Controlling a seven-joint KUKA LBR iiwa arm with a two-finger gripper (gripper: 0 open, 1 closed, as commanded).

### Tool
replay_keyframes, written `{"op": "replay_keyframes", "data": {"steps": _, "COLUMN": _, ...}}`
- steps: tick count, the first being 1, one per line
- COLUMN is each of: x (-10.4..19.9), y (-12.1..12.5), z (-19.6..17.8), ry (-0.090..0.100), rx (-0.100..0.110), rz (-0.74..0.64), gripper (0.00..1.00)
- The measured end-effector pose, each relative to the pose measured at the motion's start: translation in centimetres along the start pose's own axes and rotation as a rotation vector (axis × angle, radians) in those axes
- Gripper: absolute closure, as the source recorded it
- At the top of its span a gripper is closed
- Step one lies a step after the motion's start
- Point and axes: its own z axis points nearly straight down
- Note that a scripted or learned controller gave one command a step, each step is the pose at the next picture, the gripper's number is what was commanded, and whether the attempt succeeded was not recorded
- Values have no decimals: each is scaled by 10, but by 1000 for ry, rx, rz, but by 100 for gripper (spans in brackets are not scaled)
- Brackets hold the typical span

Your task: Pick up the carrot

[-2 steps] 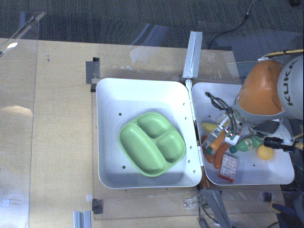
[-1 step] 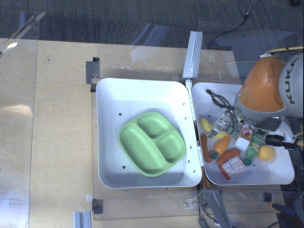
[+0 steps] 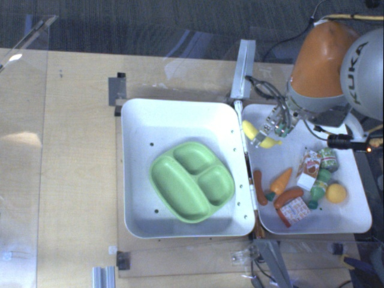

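The carrot (image 3: 282,181) lies in the right bin (image 3: 354,224), a short orange piece slanted with its thicker end toward the bin's near left. It sits in a small pile of play food: a thin reddish sausage (image 3: 258,186) just to its left, a red sausage-like piece (image 3: 288,197) touching or nearly touching its lower end, and a red-and-white packet (image 3: 294,211) below that. Nothing has lifted it yet; it rests on the bin floor.

The tool (image 3: 273,126) hangs over the far left corner of that same bin, right above a yellow banana-like piece (image 3: 257,134), and apart from the carrot. From where I stand I cannot tell how the tool is set, and I see nothing orange in it.

The left bin (image 3: 135,161) holds a green divided plate (image 3: 192,180).

So I'd judge the task barely begun: the arm has yet to move toward the near side, line up over the carrot, descend, grasp and raise it.
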Motion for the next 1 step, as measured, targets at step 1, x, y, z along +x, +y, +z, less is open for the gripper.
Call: {"op": "replay_keyframes", "data": {"steps": 1, "x": 50, "y": -71, "z": -13, "ry": 2, "rx": 2, "rz": -307, "gripper": 100}}
